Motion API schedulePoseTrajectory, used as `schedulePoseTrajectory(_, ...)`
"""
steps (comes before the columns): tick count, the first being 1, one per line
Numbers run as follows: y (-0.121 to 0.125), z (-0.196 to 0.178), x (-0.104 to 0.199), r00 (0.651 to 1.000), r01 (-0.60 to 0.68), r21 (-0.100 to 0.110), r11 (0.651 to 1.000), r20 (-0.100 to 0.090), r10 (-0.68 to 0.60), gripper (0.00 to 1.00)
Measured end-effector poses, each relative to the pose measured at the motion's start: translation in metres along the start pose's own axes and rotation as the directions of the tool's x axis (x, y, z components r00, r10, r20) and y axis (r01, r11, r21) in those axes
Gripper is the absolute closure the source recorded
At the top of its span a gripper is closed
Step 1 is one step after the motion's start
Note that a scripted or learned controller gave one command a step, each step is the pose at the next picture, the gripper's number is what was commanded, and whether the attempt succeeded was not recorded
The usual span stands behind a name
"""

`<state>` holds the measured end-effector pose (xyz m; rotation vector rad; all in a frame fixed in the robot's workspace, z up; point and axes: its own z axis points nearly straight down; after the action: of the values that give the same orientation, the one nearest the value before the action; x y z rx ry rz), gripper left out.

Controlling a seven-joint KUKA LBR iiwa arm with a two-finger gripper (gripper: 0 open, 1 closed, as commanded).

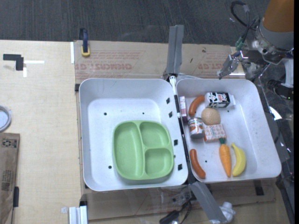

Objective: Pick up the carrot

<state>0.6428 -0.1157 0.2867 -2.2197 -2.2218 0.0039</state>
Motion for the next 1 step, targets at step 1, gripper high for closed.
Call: schedulePoseTrajectory(1, -0.0097, -0.0421, 0.0176, 0.989, 0.149, -0.003, 0.989, 0.001, -0.149, 0.0)
